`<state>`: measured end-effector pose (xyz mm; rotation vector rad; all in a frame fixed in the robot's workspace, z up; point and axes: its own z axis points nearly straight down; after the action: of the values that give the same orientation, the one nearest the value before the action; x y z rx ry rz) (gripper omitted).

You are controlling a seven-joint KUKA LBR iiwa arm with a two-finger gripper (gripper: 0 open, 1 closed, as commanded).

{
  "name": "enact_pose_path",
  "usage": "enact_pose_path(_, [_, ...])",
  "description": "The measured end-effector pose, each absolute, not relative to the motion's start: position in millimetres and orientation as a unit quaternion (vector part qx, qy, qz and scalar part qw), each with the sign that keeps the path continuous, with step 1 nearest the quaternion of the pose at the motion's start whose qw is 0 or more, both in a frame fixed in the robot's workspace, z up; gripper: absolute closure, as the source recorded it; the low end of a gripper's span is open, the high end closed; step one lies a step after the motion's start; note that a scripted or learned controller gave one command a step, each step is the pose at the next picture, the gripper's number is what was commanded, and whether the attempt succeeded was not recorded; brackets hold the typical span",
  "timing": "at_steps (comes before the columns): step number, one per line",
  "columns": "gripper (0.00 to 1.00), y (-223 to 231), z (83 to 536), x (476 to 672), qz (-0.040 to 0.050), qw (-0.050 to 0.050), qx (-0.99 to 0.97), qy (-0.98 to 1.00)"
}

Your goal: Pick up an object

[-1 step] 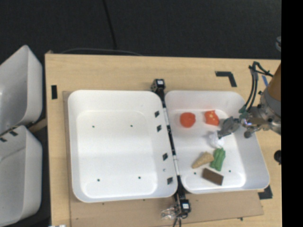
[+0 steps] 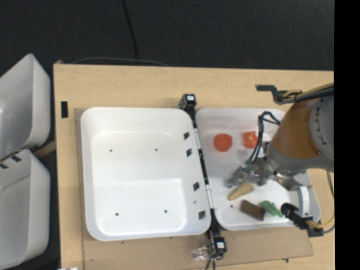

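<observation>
The right bin (image 2: 225, 118) holds several small things. A red round piece (image 2: 223, 142) lies near its left wall, and an orange-red piece (image 2: 250, 139) sits beside it, close to the arm. Toward the front lie a tan wedge (image 2: 241, 191), a brown block (image 2: 253, 209) and a green piece (image 2: 272, 208). My gripper (image 2: 238, 177) hangs low in the middle of this bin, just behind the tan wedge. Nothing shows in its grasp. The arm's orange band covers the bin's right side.
The left bin (image 2: 90, 151) lies alongside, across a divider with black clips (image 2: 197, 167). Wooden bench surface (image 2: 140, 83) surrounds both bins. White moulded shapes (image 2: 19, 111) stand off the bench's left edge.
</observation>
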<state>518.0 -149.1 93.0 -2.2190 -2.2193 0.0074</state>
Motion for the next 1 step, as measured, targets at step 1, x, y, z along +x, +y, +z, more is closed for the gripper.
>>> enact_pose_path(1, [0.00,-120.8,101.4,575.5,-0.0017,-0.002,-0.705,-0.709])
